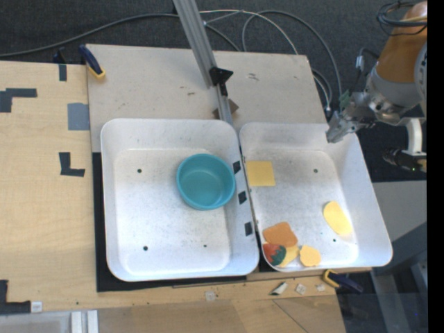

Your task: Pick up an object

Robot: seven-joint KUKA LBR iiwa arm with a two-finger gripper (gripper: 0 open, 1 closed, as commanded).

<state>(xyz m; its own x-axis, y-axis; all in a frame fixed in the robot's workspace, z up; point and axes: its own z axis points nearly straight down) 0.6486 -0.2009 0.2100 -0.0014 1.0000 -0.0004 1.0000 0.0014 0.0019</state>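
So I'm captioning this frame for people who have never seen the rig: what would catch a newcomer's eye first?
Probably the teal bowl, upright and alone in the left bin, the strongest colour in view. Next come the yellow and orange pieces in the right bin: a yellow square near its left wall and a cluster at the near edge. The gripper hangs over that bin's far right corner.

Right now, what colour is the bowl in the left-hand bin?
The bowl is teal blue, plain, seen clearly in the overhead camera view.
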